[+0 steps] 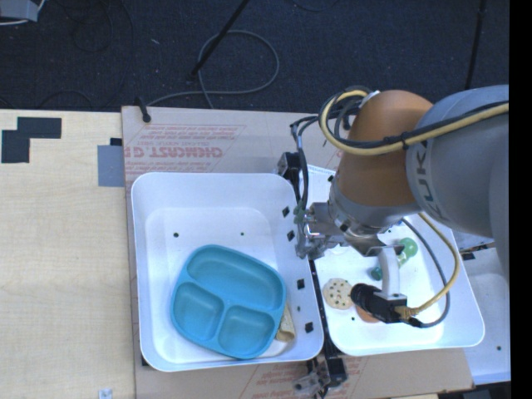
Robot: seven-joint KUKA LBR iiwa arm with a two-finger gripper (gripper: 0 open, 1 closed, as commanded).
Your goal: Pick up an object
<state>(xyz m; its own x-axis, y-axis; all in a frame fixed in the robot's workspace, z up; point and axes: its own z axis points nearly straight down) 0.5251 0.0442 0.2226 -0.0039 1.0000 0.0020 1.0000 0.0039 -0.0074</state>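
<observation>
Cardboard under bins bears upside-down red lettering; gripper state cannot be told.

The grey arm reaches in from the right and bends down over the right bin, covering that bin's far half. Its orange band bulges toward the camera above the bin's far left part, and yellow and black cables loop around the band's top. Below the band the grey wrist points steeply downward. The gripper shows as a bit of metal at the bin's left wall, about midway along it, and is mostly hidden under the wrist.
</observation>
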